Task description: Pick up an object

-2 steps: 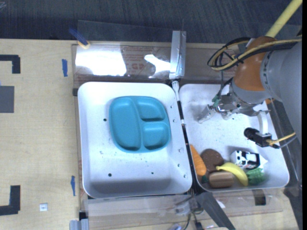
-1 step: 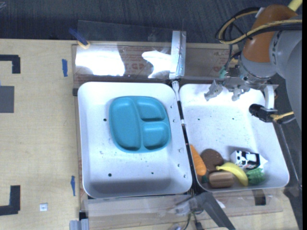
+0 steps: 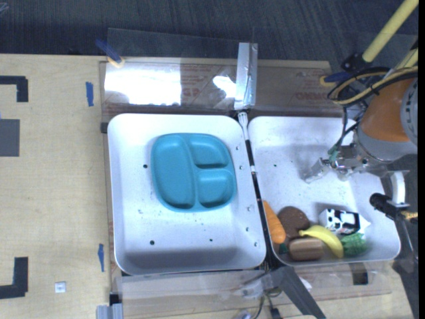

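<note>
My gripper (image 3: 323,167) hangs over the upper part of the right bin (image 3: 292,135), reaching in from the bin's right side. Whether it is released or clenched I cannot tell — the metal parts at its tip blur together, and nothing can be seen grasped there. My wrist, with its orange band (image 3: 388,115), sits just to the right of the gripper, with black cables looping above it.

The objects to pick lie below my gripper, clustered along the near edge of the same bin and apart from my tip. Directly below and slightly left of the gripper is a dark brown rounded piece (image 3: 293,218). Left of that, against the bin's left wall, lies an orange carrot (image 3: 273,224). Below the brown piece rests a brown sausage-shaped item (image 3: 306,248), with a yellow banana (image 3: 323,238) curving over its right end. Below and just right of my gripper is a black-and-white item (image 3: 339,221), and a green item (image 3: 354,243) lies beside the banana's right end.

Well to the left of my gripper, across the divider, the left bin (image 3: 126,198) carries a blue compartment tray (image 3: 193,170) — flat, in the bin's upper middle.
</note>
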`<state>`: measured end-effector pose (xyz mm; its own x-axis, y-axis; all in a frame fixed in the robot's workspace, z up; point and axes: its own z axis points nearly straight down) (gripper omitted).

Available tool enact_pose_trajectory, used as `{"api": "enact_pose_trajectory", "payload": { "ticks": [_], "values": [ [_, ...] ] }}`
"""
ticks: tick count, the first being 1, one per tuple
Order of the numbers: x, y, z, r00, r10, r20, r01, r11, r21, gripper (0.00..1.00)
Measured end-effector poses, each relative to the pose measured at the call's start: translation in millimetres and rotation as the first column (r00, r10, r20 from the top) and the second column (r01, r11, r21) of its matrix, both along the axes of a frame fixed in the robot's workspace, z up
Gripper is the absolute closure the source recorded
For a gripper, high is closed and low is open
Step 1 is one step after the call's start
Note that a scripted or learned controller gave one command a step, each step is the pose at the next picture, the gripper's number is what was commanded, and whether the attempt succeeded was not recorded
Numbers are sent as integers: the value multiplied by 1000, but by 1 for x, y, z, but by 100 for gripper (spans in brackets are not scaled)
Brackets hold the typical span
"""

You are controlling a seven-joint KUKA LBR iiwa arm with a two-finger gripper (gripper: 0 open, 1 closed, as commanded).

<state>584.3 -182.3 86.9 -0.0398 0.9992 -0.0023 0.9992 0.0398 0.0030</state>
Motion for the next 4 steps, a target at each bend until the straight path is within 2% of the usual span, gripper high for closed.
{"api": "enact_pose_trajectory", "payload": {
  "ticks": [1, 2, 3, 4],
  "values": [
    [-72, 15, 0, 997, 75, -1, -75, 997, 2, 0],
    [-46, 23, 0, 986, -167, 2, 167, 986, 1, 0],
    [-42, 8, 10, 926, -379, -2, 379, 926, 1, 0],
    [-91, 28, 0, 997, -79, 3, 79, 997, 1, 0]
  ]
}}
